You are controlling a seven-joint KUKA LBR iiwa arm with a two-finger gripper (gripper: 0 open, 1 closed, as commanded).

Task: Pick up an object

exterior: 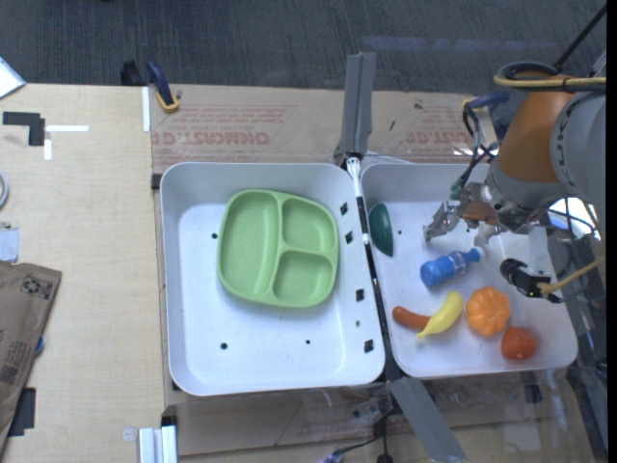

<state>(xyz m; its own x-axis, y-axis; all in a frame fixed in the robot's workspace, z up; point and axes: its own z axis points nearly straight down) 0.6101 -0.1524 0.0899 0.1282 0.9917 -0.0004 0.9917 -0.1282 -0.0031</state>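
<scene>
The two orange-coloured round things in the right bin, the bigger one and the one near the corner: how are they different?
The orange pumpkin-like fruit is larger, paler orange, and ribbed; the small reddish-orange ball is smaller, darker, and smooth. The pumpkin-like fruit lies beside the yellow banana; the ball sits nearer the right bin's front right corner. Both are roundish and rest on the bin floor, apart from the gripper.

Robot lab/test cell, not a home. Wooden bench (87,258) w/ two white bins (183,287), clamp (162,87), taped cardboard (241,128), grey carpet (241,17), cabled arm (540,133).

Green plate (280,249), blue bottle (445,267)
</scene>
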